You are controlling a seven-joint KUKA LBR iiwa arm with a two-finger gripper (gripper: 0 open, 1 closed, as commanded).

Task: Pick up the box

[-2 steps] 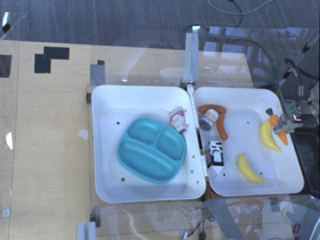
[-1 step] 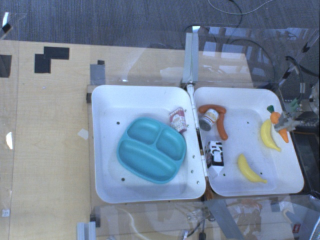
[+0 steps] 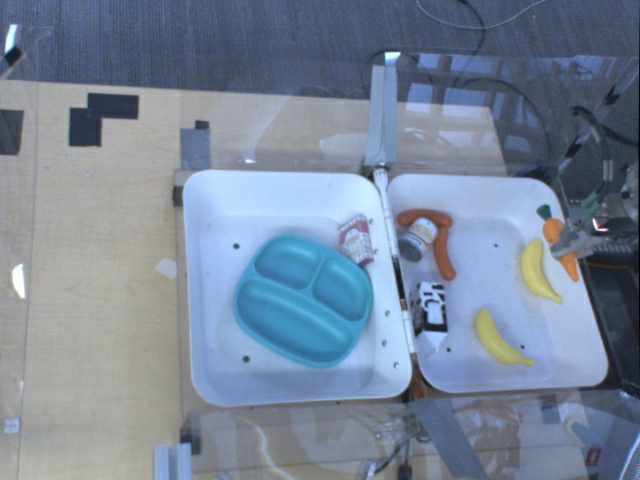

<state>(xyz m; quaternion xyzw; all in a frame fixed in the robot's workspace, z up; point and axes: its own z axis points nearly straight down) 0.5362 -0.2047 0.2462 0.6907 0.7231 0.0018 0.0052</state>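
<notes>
A small black-and-white box lies in the right bin, against its left wall. A reddish printed packet rests in the left bin, by the dividing wall, touching the top edge of a blue tray. My gripper sits over the right bin's right rim, just beside a carrot, far to the right of the box. Nothing is visibly held in it.
A blue divided tray takes up the middle of the left bin. The right bin also holds a brown sausage, a small can, and two bananas. Cables lie beyond the bins at the back right.
</notes>
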